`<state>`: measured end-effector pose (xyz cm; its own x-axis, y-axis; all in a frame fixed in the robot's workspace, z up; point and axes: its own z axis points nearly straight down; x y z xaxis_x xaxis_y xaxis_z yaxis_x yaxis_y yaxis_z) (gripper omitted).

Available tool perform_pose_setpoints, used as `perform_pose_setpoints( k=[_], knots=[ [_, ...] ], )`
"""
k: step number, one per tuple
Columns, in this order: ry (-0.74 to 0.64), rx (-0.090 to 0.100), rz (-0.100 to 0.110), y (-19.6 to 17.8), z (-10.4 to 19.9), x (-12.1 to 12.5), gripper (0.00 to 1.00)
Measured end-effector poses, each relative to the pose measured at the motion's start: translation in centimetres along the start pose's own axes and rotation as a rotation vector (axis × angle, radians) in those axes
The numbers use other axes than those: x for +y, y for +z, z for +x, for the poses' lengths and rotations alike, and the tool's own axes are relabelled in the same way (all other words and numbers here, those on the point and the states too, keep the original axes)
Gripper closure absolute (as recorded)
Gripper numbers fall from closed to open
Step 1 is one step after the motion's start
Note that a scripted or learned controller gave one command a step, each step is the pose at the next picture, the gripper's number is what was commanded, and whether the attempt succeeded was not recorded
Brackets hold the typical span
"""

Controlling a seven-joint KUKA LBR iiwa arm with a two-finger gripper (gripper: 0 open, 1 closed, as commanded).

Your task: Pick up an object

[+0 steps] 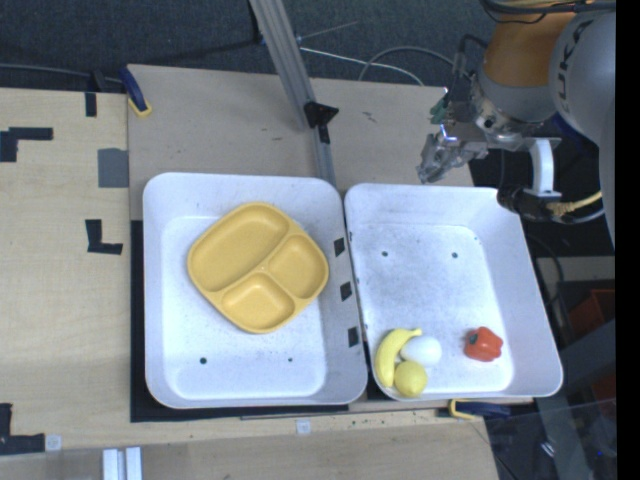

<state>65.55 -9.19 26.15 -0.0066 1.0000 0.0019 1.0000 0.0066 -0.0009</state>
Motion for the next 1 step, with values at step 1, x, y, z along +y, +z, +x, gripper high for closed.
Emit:
perform_pose_setpoints(
  k=[1],
  knots=[
    [0.001, -0.001, 0.002, 1.71, 5.25, -1.15, 1.0]
  ],
)
